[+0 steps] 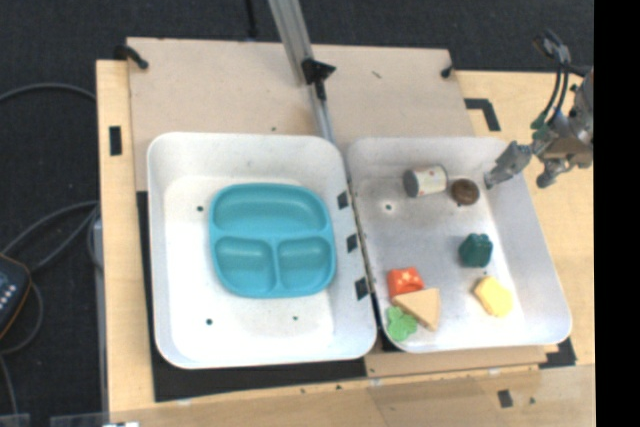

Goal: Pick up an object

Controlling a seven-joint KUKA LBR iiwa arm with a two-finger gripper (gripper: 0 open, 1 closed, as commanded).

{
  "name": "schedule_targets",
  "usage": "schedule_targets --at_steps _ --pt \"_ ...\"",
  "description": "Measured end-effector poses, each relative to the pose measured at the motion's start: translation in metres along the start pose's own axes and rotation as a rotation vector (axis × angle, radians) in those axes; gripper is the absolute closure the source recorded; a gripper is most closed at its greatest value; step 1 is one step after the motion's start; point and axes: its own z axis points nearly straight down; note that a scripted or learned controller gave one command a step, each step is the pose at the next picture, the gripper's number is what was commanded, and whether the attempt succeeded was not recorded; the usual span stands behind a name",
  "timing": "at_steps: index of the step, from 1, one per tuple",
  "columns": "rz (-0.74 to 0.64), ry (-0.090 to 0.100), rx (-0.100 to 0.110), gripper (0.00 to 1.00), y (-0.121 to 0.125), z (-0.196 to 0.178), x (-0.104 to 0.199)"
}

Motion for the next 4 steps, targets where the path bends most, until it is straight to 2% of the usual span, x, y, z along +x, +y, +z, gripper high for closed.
schedule_targets --at_steps 1,2,4 --pt "0.000 0.000 0.000 0.00 0.000 0.000 0.000" --pt "0.003 0.000 0.005 0.00 -0.005 0.044 -0.006" --pt "0.004 0.000 0.005 0.00 0.002 0.166 -0.010"
